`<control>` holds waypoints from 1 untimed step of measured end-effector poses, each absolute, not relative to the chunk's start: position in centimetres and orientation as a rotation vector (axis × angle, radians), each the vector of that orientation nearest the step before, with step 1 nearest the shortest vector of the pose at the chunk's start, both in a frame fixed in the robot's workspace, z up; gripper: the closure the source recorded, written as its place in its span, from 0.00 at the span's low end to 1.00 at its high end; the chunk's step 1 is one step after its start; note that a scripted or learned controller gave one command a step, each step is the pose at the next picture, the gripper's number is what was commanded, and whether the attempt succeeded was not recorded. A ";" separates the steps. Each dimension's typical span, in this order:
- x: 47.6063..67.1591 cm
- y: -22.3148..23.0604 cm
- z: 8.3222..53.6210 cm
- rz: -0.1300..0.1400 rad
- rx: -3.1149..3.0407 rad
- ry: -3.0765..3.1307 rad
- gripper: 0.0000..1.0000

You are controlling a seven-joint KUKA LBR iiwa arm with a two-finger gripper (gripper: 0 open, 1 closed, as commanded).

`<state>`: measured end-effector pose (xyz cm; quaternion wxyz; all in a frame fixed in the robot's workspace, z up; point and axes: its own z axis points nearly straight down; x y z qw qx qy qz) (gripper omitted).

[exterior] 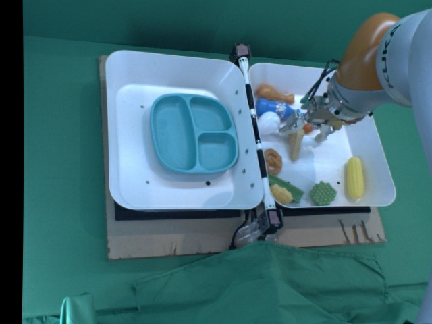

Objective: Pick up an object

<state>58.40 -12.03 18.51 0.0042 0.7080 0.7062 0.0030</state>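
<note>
Your left bin (128, 181) holds a plate (194, 132); your gripper (302, 121) sits in the toy-filled right bin (378, 171), grip unclear.

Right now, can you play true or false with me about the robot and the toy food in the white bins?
1. The blue plate lies in the left bin. True.
2. The yellow corn lies on the blue plate. False: it lies in the right bin, near its right side.
3. The gripper is over the right bin. True.
4. The green bumpy toy is in the left bin. False: it sits in the right bin, left of the corn.
5. The ice cream cone lies just below the gripper. True.
</note>
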 end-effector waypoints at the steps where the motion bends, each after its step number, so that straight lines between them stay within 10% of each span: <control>1: 58.7 -12.2 19.9 0.020 2.214 2.201 1.00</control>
